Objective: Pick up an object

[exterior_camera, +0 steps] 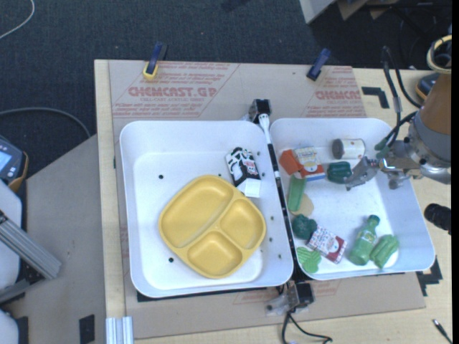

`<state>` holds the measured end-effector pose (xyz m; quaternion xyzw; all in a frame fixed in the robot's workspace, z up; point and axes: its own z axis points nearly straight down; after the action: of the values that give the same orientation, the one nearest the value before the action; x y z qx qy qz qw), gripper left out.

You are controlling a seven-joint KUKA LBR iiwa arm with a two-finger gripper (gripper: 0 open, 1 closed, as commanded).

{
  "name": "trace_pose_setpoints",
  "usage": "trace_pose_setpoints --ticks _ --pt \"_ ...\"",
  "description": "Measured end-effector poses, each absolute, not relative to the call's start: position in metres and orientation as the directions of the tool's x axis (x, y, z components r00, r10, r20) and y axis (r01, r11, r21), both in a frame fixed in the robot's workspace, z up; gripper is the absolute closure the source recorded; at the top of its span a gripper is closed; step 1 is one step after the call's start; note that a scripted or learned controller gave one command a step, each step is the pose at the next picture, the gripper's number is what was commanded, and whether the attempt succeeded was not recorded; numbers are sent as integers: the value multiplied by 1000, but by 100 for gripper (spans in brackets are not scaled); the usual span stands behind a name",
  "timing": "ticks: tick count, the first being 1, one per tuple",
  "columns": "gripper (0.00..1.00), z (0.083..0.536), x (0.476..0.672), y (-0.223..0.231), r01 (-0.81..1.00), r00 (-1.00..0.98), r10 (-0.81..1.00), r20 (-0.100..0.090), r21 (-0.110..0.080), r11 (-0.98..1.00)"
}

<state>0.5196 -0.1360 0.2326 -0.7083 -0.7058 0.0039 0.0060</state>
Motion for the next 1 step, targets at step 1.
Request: trace_pose_setpoints --ticks 1 --pt "0 239 522 -136 1000 0 1000 1 -1 0"
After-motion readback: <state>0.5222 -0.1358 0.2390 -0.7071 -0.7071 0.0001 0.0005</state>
